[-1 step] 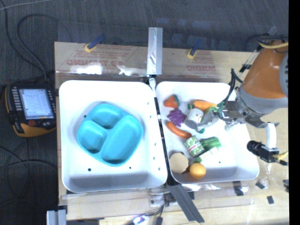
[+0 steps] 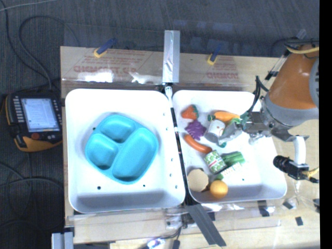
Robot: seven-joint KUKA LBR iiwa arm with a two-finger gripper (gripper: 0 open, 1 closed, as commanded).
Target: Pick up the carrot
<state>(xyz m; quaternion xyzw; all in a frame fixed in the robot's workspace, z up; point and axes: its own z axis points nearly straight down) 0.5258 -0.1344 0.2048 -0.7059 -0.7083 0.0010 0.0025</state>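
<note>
The carrot (image 2: pixel 225 116), orange with a green stem end on its left, lies near the back of the right bin (image 2: pixel 270 183). My gripper (image 2: pixel 236 127) reaches in from the right, hanging just in front of and to the right of the carrot, above a grey can (image 2: pixel 213 132). From this angle nothing visibly sits between its fingers. The grey arm with its orange band (image 2: pixel 293 90) covers the bin's right back corner.
The right bin also holds a small orange-red fruit (image 2: pixel 191 111), purple grapes (image 2: pixel 195 128), a long orange-red piece (image 2: pixel 198 144), a green-labelled can (image 2: pixel 214 162), a beige round (image 2: pixel 197 179) and an orange (image 2: pixel 218 189). A blue divided tray (image 2: pixel 122 148) sits in the left bin.
</note>
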